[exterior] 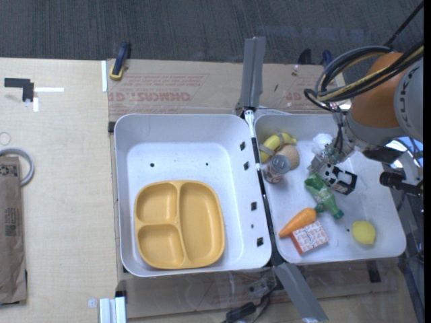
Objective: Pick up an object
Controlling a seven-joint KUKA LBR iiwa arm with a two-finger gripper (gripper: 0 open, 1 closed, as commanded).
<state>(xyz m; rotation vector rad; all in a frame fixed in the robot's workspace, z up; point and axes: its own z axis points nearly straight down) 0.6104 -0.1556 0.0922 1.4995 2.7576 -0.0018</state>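
My gripper (328, 165) hangs low over the middle of the right bin (385, 246), just above a green toy (320, 195) that lies under and in front of it. A white object (322, 141) sits right behind the gripper. Left of it are a small yellow toy (277, 141), a brown potato-like piece (288, 157) and a small can (273, 171). Toward the bin's front lie an orange carrot (297, 222), a red and white box (310, 237) and a yellow lemon (363, 233). Nothing shows as held.
The left bin (135, 140) holds a yellow divided plate (180, 224). A grey divider post (252, 73) stands behind the two bins. The arm and its black cables (350, 66) cross the right bin's back right corner. A brown bag (10, 227) lies at the far left.
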